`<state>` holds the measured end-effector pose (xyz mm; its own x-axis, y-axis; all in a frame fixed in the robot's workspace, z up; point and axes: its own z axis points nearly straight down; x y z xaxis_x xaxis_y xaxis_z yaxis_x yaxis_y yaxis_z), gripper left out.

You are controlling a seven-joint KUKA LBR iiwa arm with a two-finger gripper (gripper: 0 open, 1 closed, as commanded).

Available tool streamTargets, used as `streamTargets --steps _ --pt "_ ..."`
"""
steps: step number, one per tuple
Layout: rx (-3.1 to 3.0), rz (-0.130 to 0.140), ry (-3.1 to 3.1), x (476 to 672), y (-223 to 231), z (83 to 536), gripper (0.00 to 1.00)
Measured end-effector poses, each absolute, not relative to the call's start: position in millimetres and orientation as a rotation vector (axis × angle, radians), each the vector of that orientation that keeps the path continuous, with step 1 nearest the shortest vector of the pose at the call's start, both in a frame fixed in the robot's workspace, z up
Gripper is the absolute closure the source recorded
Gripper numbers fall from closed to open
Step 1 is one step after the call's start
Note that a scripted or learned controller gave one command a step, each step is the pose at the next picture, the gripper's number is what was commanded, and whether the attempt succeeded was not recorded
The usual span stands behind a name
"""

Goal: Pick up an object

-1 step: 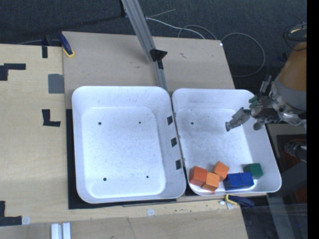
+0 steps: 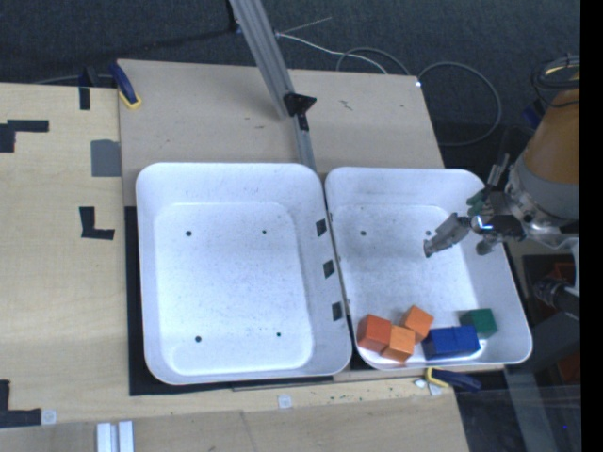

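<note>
Nearest to the camera stands the arm [image 2: 556, 158], raised over the right edge of the right bin [image 2: 396, 179], and its jaws hang above the bare floor of that bin, in its upper right part. As far as I can see, the jaws are apart and nothing is between them. All things to pick lie well apart from them, crowded along the near wall of the same bin: three orange blocks [image 2: 375, 330] close together, just beside them a blue block [image 2: 450, 343], and a green block [image 2: 480, 321] at the blue one's right, very near the corner. The left bin [image 2: 226, 172] beside it offers no help for this step. I judge the step in hand to be the approach, so the grasp is not yet begun. To do it well, the jaws should travel toward the near wall before they go down, and choose a block with free sides. The orange block [image 2: 417, 320] on top of the group seems the easiest. The green block sits too close to the wall, and the jaws could strike the rim there. The surface [image 2: 188, 102] around the bins plays no part.
</note>
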<state>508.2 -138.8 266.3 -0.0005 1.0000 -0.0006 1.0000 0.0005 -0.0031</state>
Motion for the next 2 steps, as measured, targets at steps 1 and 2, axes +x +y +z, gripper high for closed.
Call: streamTargets --steps 1,2 --pt "-2.215 -0.006 -2.230 503.6 -87 317 0.00" --pt "-2.219 -0.002 -2.226 482.3 -72 342 0.00"
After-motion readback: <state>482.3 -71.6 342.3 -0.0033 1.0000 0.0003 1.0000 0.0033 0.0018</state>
